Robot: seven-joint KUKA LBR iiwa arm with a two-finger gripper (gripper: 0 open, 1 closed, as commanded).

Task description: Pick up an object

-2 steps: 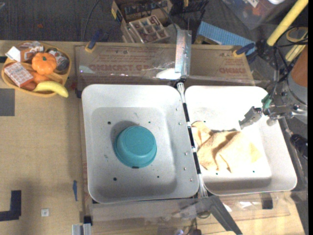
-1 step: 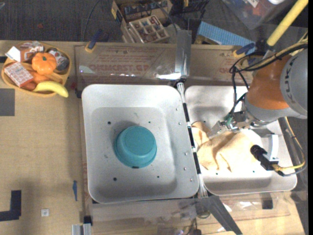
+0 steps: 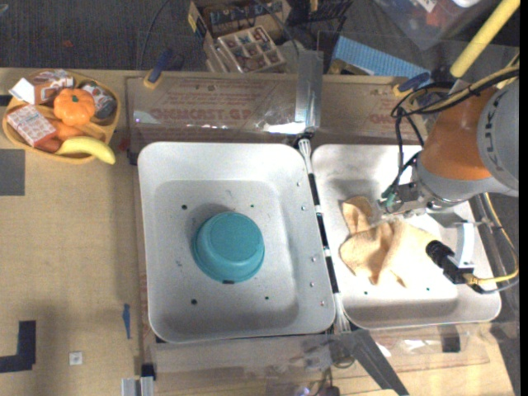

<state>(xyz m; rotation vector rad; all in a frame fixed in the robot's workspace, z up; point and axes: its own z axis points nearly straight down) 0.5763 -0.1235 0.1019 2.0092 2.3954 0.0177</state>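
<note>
Right bin | gripper low at cloth's 12 o'clock edge | cloth sprawls toward 6 o'clock | grip state: cannot tell

Two white bins, one teal bowl, one tan cloth (possibly two pieces)

Fruit basket left of cardboard

Faint reddish lettering runs along the cardboard strip behind the left bin, too blurred to read, and dark letters on the arm's grey casing resemble "KU".
</note>
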